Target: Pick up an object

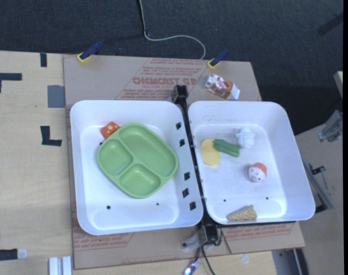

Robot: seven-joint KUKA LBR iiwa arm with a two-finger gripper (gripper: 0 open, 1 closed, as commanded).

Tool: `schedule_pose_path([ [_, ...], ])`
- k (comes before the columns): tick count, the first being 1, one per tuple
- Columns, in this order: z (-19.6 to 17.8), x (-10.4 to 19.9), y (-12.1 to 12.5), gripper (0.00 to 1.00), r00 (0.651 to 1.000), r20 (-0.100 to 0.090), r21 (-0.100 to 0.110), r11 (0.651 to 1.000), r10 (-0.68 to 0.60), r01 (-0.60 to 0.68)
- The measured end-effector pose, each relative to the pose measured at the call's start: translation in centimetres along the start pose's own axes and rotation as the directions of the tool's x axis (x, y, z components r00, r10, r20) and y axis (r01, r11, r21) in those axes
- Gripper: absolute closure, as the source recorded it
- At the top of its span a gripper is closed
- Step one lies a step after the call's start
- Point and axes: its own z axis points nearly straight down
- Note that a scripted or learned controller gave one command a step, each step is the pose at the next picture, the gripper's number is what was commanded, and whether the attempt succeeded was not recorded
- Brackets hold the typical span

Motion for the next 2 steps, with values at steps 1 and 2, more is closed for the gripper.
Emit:
schedule_pose_path([
  [1,18.9,6.3,1.6,1.0,1.0,-0.002,0.001,1.0,-0.007,0.007],
  [2,30.9,9.9,0.2,1.0,1.0,-0.002,0.0,1.0,-0.005,0.005],
])
